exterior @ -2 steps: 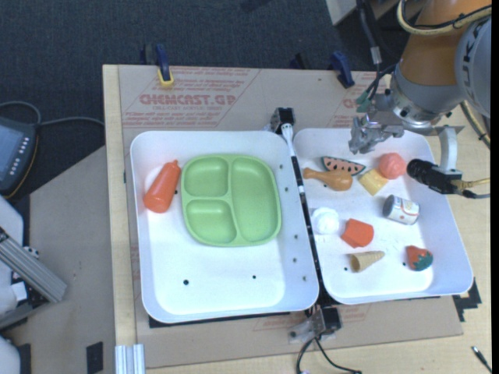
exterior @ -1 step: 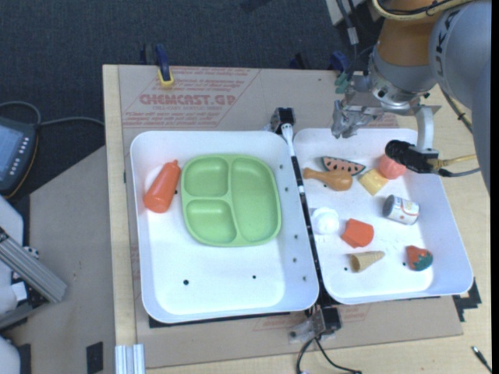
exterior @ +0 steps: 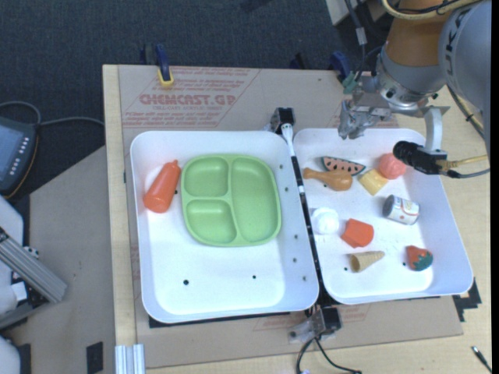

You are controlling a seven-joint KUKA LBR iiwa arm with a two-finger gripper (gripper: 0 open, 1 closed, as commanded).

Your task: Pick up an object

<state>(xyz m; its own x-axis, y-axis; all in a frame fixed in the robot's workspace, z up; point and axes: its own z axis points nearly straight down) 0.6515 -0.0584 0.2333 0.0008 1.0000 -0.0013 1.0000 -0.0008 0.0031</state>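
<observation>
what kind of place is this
Likely a robotics lab bench for grasping trials: a robot arm over two white bins, toy food such as a watermelon slice, and loose cables.

gripper (exterior: 355, 128) above right bin (exterior: 448, 232), green plate (exterior: 231, 199) in left bin (exterior: 148, 232)

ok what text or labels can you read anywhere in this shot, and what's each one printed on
"CHEMCAST GP", large red letters on the brown board under the bins, behind the left bin.
Smaller red lines above and below it on the same board: too small to read.
Small can in the right bin: it has a label, too blurred to read.
</observation>
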